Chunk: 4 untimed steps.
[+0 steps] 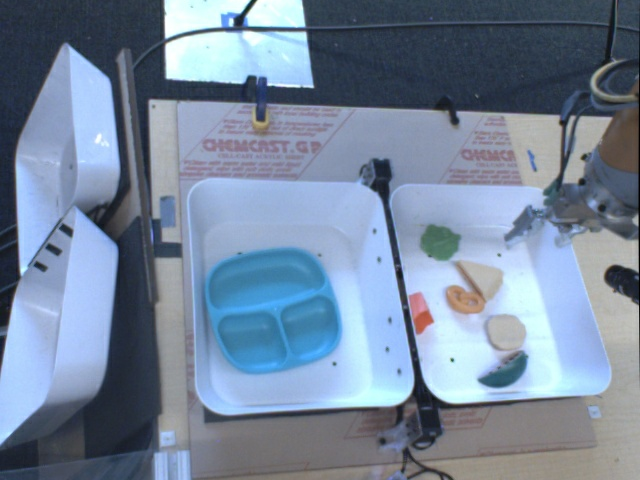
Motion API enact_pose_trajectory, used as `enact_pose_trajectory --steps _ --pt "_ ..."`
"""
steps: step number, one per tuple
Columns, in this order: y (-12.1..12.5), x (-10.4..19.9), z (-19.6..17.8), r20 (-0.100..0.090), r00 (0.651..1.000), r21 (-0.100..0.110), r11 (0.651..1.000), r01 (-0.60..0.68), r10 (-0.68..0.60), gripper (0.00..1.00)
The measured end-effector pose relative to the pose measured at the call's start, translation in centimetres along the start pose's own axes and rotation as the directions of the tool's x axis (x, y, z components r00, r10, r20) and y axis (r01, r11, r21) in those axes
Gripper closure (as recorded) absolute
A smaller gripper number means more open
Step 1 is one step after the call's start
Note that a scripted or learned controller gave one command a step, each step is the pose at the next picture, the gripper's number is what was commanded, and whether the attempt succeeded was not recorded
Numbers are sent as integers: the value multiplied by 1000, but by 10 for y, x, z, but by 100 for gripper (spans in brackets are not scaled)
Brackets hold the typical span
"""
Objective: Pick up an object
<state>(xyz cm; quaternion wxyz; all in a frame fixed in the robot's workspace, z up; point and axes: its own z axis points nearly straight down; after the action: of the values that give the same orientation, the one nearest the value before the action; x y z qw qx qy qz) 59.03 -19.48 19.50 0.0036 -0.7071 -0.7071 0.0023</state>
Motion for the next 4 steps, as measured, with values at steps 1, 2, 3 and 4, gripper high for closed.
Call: enact_pose_trajectory --steps 1,2,3,4 --pt "1 0 -2 1 1000 -4 1000 1 -1 0" --pt "-3 0 63 -1 1000 0 1000 0 0 0" --pt "0 -2 97 3 1000 -13 1000 0 0 0" --pt "0 -1 90 1 1000 -10 1000 2 -2 100"
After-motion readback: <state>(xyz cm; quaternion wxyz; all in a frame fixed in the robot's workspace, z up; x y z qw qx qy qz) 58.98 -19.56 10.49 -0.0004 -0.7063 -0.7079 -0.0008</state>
